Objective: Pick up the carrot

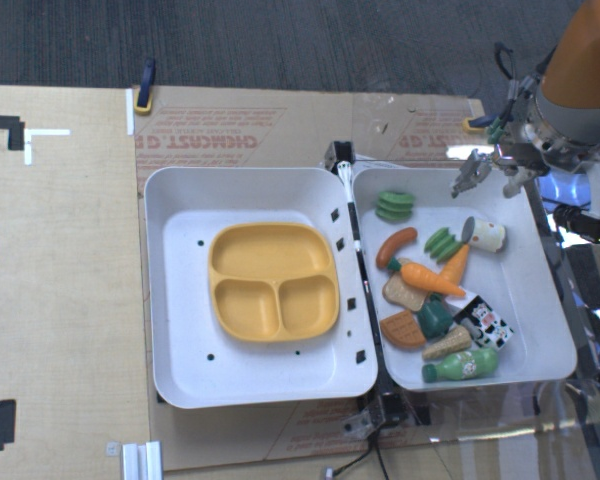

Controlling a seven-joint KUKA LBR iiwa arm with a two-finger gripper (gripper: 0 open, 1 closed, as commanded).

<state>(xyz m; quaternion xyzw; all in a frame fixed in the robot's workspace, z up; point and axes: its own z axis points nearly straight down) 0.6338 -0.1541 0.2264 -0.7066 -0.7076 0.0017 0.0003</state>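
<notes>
Wooden bench (60,298) bearing two shallow, smooth white bins. Left bin (175,298): a yellow three-part plate (274,280). Right bin (540,318): a heap of toy food; the carrot (432,277), a tapered orange cone, lies at its centre, beside a sausage (396,246). Gripper (492,171), fingers spread and empty, hangs over the bin's far edge.

Red print runs across the cardboard sheet (280,133) under the bins, mirrored and upside down, not reliably legible. A similar red mark shows behind the right bin. No other lettering readable.
</notes>
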